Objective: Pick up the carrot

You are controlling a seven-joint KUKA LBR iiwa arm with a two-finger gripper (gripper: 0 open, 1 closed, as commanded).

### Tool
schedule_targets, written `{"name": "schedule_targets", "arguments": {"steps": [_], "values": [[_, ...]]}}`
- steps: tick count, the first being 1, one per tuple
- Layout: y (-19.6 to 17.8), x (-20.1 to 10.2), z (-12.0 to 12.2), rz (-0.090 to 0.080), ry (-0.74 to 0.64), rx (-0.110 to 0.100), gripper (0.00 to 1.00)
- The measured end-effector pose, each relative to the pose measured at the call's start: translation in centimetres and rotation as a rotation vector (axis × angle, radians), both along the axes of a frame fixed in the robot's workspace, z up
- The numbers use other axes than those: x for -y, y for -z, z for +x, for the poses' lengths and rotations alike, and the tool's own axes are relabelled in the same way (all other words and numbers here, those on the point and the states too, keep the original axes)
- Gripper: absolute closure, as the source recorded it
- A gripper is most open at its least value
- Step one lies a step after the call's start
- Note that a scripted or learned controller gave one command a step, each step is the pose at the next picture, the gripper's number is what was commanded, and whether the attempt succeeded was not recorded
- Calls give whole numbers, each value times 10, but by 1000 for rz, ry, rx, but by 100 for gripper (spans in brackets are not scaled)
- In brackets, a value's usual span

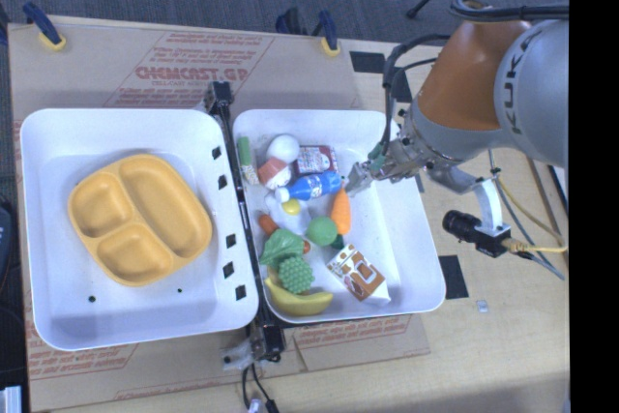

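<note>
jaws (360, 177) just up-right of carrot (340, 210), whose long axis runs near vertical; jaw opening: cannot tell, nothing visibly held.

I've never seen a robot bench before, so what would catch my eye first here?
Most likely the big grey arm with its orange band, reaching in from the right with its hand low over the right bin. That bin is crowded with toy food, among it an orange carrot just below the hand and a yellow banana at the near edge. The left bin holds a yellow divided plate.
</note>
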State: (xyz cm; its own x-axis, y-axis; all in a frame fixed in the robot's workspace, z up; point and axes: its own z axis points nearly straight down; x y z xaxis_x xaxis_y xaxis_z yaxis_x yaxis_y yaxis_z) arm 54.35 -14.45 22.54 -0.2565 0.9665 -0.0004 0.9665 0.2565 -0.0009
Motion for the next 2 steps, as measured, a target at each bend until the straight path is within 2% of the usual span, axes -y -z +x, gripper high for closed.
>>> {"name": "schedule_targets", "arguments": {"steps": [1,2], "values": [[0,0,0,0,0,-1,0],[133,-19,29,0,18,0,0]]}}
